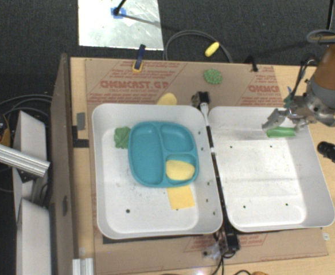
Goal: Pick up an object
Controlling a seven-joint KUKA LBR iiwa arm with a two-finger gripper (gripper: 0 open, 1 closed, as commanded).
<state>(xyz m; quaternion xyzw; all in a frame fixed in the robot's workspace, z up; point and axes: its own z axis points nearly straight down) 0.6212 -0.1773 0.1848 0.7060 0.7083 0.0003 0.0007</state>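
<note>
Green object in right bin, just beneath hand, fingers spread

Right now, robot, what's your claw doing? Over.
Gripper low over right bin, fingers spread. Green object right beside it, not held. Nothing blocking.

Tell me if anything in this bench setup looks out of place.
Three small items lie outside the bins: a green round piece and a pale yellow piece on the brown board behind the left bin, and a yellow piece on the dark floor beyond.
</note>
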